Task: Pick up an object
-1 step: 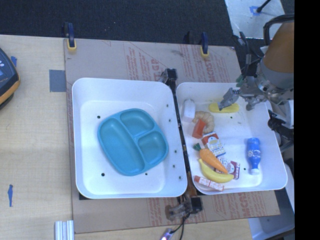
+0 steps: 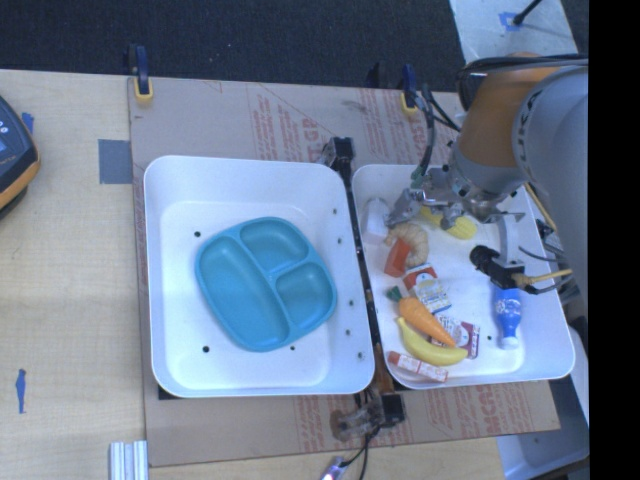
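Camera view: on a pale wooden bench (image 2: 70, 298) edged by dark carpet (image 2: 250, 18), cardboard (image 2: 250, 118) underlies the right bin (image 2: 540, 360), where the gripper (image 2: 412, 206), whose grip I cannot tell, hangs at the far end, with a carrot (image 2: 420, 318) and banana (image 2: 432, 348) nearer.

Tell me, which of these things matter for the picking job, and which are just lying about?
Likely part of the job: gripper, over the right bin; in that bin, banana, carrot, blue bottle.

Just lying about: blue divided plate in the left bin; yellow-and-black device at the bench's left edge.
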You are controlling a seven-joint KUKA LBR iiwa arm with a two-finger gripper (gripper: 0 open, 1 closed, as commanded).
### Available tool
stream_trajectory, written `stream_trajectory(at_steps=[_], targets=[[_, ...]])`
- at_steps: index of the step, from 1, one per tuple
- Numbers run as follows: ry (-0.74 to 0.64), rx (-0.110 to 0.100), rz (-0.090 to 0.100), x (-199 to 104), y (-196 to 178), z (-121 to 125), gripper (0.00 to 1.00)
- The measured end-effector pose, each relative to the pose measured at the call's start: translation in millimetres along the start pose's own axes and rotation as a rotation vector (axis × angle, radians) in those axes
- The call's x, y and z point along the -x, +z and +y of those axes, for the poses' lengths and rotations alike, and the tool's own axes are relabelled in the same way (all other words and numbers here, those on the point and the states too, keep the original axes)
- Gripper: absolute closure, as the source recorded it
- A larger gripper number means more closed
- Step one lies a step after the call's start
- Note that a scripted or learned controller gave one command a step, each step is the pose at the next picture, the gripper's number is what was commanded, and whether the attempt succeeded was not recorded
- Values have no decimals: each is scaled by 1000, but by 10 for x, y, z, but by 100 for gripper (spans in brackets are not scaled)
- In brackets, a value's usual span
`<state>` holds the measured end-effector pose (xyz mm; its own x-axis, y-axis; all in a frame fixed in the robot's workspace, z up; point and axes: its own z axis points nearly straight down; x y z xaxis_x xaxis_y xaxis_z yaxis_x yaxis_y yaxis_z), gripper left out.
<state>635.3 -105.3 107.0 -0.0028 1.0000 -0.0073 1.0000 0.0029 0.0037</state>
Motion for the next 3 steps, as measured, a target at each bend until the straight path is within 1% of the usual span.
stream_trajectory(at_steps=[1,2,3], targets=[[-3,-9,1,-44,67,48,0],[4,18,-5,-73,47,-191,0],[2,7,-4,-52,2,-791,0]])
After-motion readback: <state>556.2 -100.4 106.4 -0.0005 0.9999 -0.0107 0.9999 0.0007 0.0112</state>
